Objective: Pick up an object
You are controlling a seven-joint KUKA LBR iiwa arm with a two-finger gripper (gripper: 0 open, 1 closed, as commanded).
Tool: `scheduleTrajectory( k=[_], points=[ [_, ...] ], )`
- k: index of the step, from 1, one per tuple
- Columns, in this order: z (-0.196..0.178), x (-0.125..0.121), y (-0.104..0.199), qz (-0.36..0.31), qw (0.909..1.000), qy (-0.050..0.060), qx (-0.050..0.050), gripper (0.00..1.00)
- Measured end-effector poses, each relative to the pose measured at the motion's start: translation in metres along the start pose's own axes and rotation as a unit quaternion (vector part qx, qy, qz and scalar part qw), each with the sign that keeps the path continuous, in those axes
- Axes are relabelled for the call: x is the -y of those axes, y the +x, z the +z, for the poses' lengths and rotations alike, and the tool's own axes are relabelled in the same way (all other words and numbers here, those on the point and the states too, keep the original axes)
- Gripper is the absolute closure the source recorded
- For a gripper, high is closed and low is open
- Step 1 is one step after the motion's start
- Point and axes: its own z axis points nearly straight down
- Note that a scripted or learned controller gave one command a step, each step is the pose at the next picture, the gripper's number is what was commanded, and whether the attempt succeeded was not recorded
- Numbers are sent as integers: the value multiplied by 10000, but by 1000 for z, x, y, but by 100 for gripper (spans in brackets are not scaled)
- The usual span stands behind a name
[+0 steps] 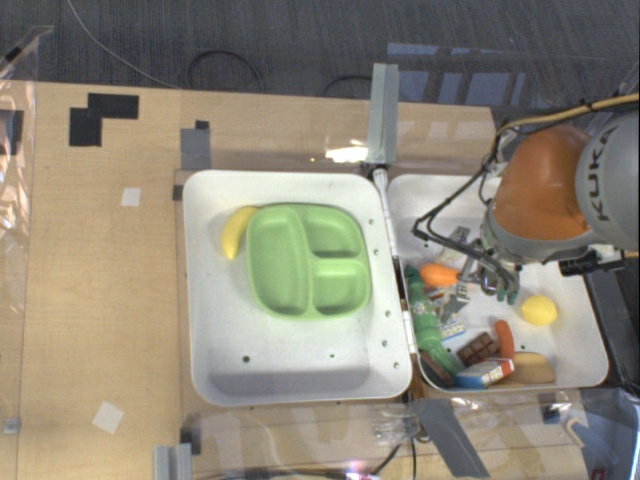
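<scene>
Gripper [478, 273], jaws' state not discernible, above the carrot [437, 275] in the crowded right bin [585, 368]; neighbouring items could spoil a grasp

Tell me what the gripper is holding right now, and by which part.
It cannot be told. The gripper is low in the right bin, just beside the orange toy, but the wrist hides whether anything sits in its grasp.
</scene>
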Motion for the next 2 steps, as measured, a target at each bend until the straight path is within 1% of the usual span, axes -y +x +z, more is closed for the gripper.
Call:
scheduleTrajectory(
  k=[1,2],
  points=[
    [0,-2,-1,145,9999,8,-6,0],
    [0,-2,2,378,9993,6,12,0]
  ],
)
